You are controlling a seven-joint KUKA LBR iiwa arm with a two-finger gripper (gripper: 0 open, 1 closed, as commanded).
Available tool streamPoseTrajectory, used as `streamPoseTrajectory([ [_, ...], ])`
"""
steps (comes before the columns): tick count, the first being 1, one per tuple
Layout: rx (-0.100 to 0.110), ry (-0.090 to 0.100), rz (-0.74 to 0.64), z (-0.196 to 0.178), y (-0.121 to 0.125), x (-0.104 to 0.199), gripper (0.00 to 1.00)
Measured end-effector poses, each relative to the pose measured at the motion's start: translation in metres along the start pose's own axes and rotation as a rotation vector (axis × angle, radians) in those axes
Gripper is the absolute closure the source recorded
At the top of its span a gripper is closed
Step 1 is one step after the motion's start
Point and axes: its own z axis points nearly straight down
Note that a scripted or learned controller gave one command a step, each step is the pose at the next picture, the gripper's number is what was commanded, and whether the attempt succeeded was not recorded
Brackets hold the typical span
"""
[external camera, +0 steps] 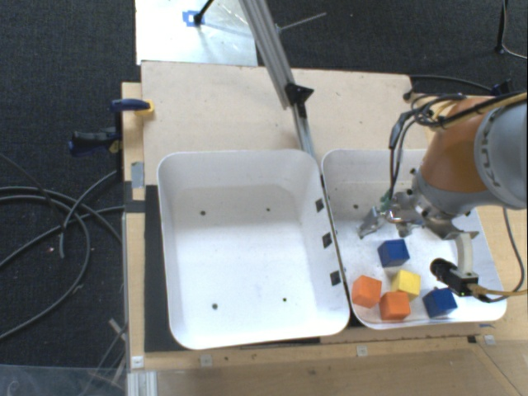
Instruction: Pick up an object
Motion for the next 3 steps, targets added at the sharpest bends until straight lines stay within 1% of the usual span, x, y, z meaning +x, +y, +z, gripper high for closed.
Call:
streamPoseTrajectory([
  [1, -0.007, -0.003, 0.005, 0.028, -0.042, -0.011, 0.00],
  [2, -0.010, -0.004, 0.002, 0.026, -0.035, -0.010, 0.00],
  [3, -0.012, -0.003, 0.001, 0.016, -0.035, -0.010, 1.00],
])
